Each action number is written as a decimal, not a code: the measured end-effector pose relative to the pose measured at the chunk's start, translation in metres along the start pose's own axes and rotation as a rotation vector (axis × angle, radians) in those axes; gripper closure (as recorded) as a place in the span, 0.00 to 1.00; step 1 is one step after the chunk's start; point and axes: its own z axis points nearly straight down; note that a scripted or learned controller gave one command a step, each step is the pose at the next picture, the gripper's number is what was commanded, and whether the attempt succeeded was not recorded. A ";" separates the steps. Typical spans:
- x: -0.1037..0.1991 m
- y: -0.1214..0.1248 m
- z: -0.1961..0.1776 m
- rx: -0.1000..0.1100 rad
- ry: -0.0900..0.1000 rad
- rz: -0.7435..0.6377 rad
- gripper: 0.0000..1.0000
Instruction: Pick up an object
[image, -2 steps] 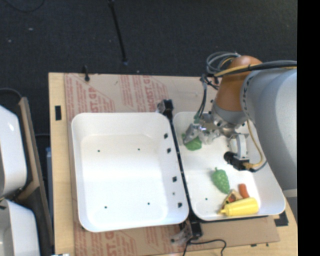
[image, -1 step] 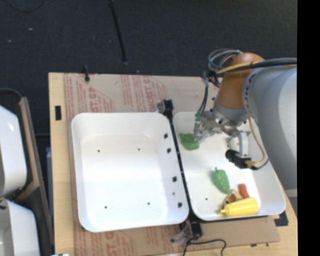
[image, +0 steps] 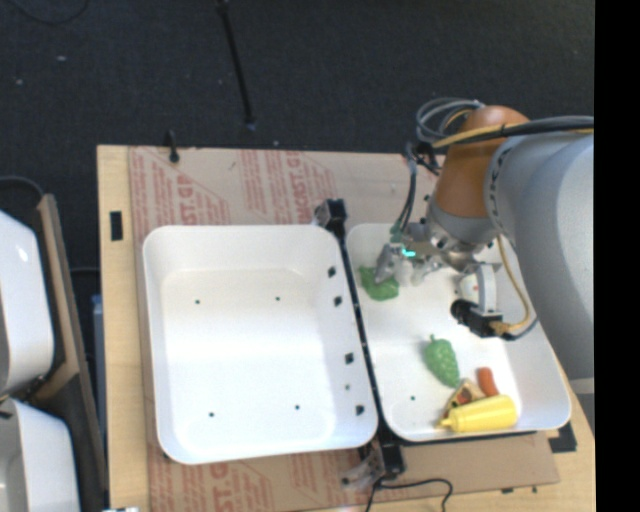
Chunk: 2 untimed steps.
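Two shallow white bins side by side on a brown bench (image: 230, 185): left bin (image: 250, 340), larger in the view, and right bin (image: 520, 370), with a dark divider line between them. Grey arm (image: 545, 200) with orange band (image: 470, 165), reaching in from the right over the upper part of the right bin.

Four small things lying in the right bin, one of each kind:
- One yellow bottle-shaped piece (image: 482, 413), on its side near the lower rim, with a pointed tip toward the left.
- One light green flat piece (image: 380, 287), rounded and a bit irregular, in the upper left corner, just below the gripper (image: 392, 262) and seeming to touch it.
- One darker green oval piece (image: 441, 361), bumpy in look, near the middle.
- One small orange-red piece (image: 486, 380), just above the yellow one, almost touching.

Jaws of the gripper: cannot tell if open or closed, too small and blurred.
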 end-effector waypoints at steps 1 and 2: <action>-0.013 -0.010 0.011 0.002 0.000 0.001 0.00; 0.004 -0.029 0.011 0.002 0.001 -0.001 0.00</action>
